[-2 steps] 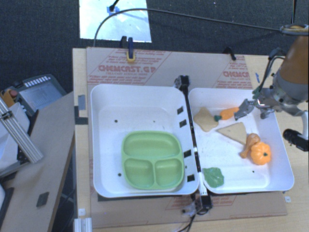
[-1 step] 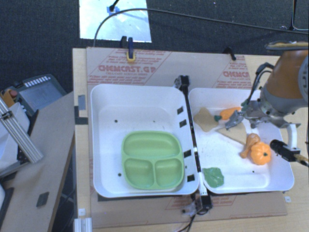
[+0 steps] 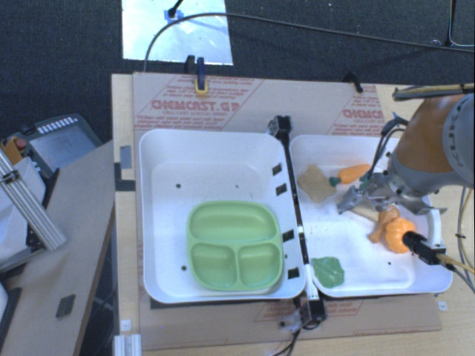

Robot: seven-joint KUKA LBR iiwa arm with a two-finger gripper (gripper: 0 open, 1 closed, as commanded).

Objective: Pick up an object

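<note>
Progress looks early to middling: the claw (image 3: 355,197) is down inside the right bin (image 3: 356,277), at the right of the frame, low among the objects, but nothing is visibly lifted. Whether it is spread or pressed together I cannot tell, since the metal parts blur together at the tip. It sits between a tan, flattish piece (image 3: 315,182) to its left and an orange toy (image 3: 391,230) to its lower right, with a smaller orange object (image 3: 355,173) just above it, near the bin's upper wall. A green lump (image 3: 327,271) lies well apart, at the bin's lower left corner. Any of these 4 could be the object to pick; the claw seems nearest the tan piece and a pale strip beside the orange toy, so I judge the grasp is being attempted or about to be, and closing, lifting and clearing the bin are all left to do. The left bin (image 3: 163,221) holds a green divided tray (image 3: 236,245) with 3 compartments. Both bins rest on a brown cardboard sheet (image 3: 245,99) laid over the counter, against dark carpeted floor (image 3: 59,43). At the left of the frame stands a grey side table (image 3: 67,221) with a handheld control pendant (image 3: 63,141).
</note>
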